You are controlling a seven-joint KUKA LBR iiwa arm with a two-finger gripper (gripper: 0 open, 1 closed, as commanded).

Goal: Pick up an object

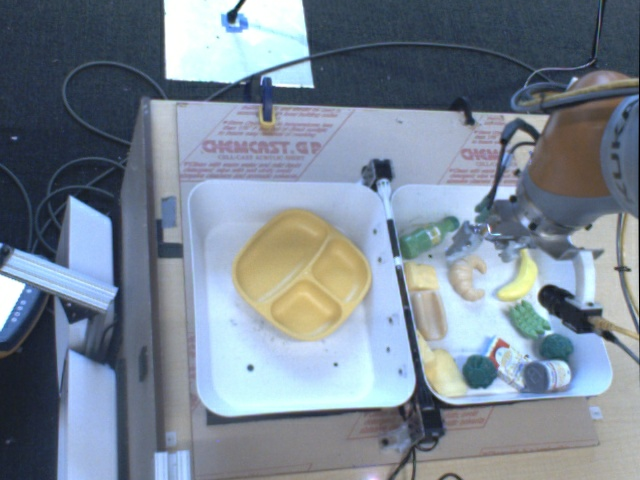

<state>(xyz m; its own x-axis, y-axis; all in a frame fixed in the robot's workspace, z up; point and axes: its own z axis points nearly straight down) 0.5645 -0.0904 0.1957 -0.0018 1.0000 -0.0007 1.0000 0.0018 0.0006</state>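
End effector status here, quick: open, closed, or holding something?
End effector: cannot be told; it sits low over the right bin, beside the croissant and green bottle, nothing visibly held.

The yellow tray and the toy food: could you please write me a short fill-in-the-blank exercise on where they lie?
The yellow tray lies in the ____ bin.
The banana lies in the ____ bin.
The tray has ____ compartments.
The gripper hovers beside the ____ bottle.

Missing: left; right; three; green
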